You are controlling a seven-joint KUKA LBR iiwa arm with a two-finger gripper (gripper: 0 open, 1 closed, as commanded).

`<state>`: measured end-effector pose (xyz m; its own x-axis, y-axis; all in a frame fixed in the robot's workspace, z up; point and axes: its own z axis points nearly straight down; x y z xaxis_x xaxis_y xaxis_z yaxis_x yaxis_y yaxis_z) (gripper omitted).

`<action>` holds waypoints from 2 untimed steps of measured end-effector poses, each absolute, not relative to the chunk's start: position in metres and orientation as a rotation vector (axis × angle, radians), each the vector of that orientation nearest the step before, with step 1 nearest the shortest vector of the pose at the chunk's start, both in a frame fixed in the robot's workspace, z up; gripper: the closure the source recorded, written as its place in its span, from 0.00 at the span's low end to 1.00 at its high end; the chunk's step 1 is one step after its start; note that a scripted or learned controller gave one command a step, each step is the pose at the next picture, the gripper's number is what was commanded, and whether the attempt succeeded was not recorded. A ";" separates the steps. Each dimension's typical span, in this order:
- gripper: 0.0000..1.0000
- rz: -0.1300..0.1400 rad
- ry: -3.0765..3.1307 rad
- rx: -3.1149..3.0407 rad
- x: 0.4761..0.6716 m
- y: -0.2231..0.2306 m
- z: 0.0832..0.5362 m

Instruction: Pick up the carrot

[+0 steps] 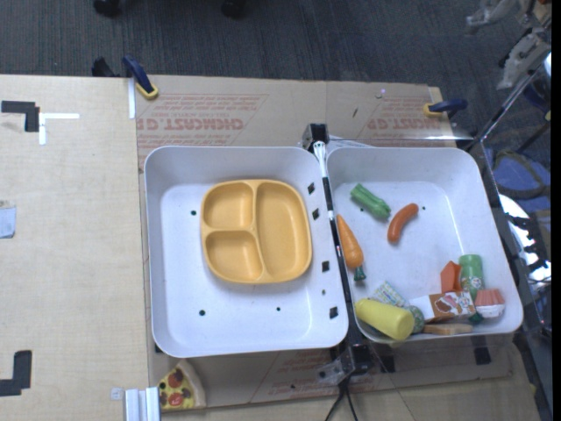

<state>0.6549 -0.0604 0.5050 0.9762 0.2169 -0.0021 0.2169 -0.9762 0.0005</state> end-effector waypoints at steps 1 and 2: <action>0.00 -0.004 0.314 3.125 0.653 -0.026 0.504; 0.00 -0.003 0.402 3.114 0.653 -0.001 0.525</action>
